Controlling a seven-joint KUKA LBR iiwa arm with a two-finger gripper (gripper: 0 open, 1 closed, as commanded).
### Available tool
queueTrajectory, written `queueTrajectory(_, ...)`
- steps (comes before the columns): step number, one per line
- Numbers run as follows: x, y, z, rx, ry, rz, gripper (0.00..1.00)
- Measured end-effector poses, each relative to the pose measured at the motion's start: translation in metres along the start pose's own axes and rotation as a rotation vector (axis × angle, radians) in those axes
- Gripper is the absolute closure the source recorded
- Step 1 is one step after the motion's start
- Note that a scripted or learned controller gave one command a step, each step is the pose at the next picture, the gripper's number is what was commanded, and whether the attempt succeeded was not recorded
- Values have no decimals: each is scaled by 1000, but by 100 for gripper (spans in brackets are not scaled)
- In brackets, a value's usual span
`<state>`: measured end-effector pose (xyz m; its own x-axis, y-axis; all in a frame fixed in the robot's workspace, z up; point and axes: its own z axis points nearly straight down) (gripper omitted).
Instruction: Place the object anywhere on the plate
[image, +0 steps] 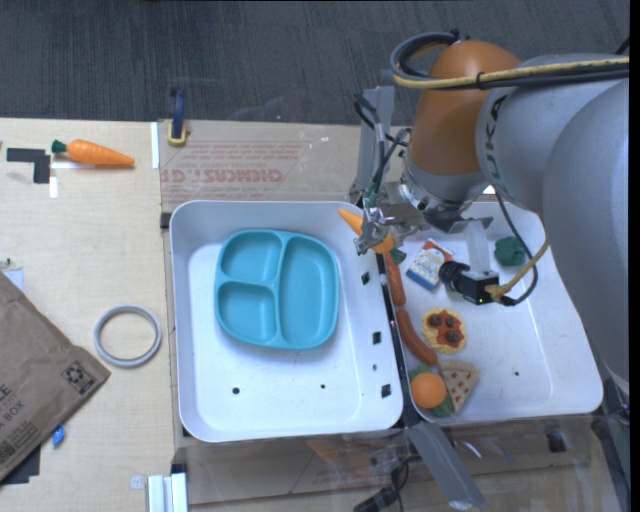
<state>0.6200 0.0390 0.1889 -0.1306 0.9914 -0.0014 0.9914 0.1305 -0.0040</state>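
Observation:
A blue three-compartment plate (250, 268) lies in the left white bin (200, 390). My gripper (376, 236) hangs over the divide between the two bins, just right of the plate's upper right corner. A small orange carrot-like toy (350, 219) sticks out to the left from between the fingers, and the gripper is shut on it. The toy hangs above the left bin's right rim, apart from the plate.
The right bin (540, 380) holds two toy sausages (397, 283), a small pizza (444, 330), an orange (428, 389), a sandwich wedge (462, 382), a white carton (427, 267) and a green piece (511, 250). On the bench at left lie a carrot (92, 153), a tape ring (127, 334) and a cardboard box (35, 385).

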Motion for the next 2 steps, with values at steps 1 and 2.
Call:
queueTrajectory(1,63,-12,62,3,0,4,100)
queueTrajectory(2,-16,-20,0,-1,-1,-90,100)
